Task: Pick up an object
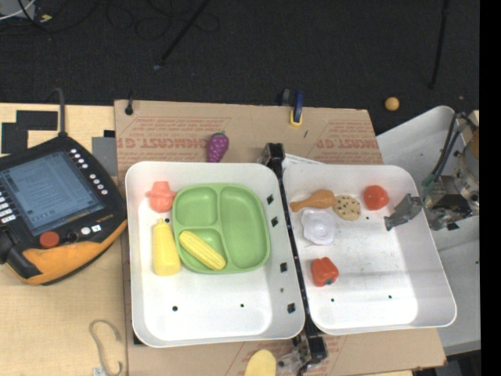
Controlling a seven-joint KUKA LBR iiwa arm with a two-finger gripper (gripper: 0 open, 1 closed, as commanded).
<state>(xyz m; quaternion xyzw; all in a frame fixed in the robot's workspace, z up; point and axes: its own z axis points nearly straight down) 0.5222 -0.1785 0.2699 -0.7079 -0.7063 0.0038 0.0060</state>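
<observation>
Left bin (149, 312): green tray (221, 227) carrying corn (202, 250); yellow bottle (164, 247) beside it.
Right bin (376, 304): drumstick (311, 201), cookie (346, 206), tomato (375, 197), red pepper (324, 271).
Gripper (403, 211): at the bin's right rim, grasp state unreadable.
Risk: tomato likely rolls away; the rim crowds any approach.

arm: reached in from right edge, low, only wrist end visible | gripper (403, 210): dark, hung over right side of the right bin | grasp: nothing seen between tips
</observation>
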